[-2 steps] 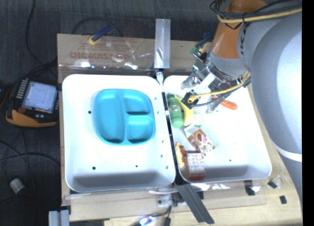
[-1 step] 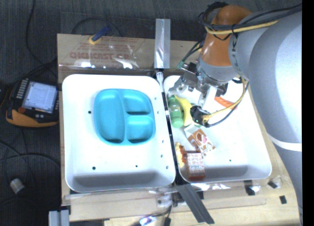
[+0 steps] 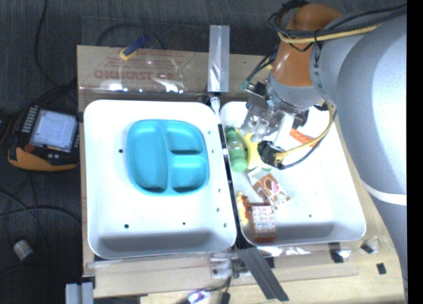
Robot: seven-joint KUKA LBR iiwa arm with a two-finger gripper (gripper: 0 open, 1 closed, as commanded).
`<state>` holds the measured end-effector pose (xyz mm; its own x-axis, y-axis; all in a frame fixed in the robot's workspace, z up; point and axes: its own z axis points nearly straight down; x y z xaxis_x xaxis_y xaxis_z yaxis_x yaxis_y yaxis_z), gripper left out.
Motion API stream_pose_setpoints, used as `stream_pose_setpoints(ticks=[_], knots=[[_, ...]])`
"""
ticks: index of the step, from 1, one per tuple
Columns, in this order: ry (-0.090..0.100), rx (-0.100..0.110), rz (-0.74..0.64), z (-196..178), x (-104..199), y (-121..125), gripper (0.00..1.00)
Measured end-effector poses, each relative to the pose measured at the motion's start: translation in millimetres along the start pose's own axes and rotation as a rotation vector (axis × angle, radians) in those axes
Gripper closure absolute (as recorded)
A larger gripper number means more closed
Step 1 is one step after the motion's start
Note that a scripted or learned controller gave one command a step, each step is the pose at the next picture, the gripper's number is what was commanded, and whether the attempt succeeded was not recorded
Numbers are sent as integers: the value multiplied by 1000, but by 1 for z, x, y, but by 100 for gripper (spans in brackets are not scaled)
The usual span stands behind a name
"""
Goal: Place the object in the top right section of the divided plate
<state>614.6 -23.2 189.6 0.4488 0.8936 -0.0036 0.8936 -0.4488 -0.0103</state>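
Note:
A blue divided plate lies in the left white bin, with one long section on its left and two smaller sections on its right. My gripper hangs low over the upper left part of the right white bin. It sits just above a green bottle and a yellow object lying against the bin's left wall. The wrist hides the fingertips, so what lies between them is hidden.
A small patterned packet and a red-and-white snack pack lie in the right bin's lower left. A black part with yellow and orange cables hangs by the wrist. A handheld device rests left of the bench.

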Motion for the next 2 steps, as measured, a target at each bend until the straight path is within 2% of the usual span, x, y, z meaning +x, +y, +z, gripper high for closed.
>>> stream_pose_setpoints(ticks=[1,2], knots=[[0,0,0,0,0,0,0],[-2,5,0,-7,-1,0,100]])
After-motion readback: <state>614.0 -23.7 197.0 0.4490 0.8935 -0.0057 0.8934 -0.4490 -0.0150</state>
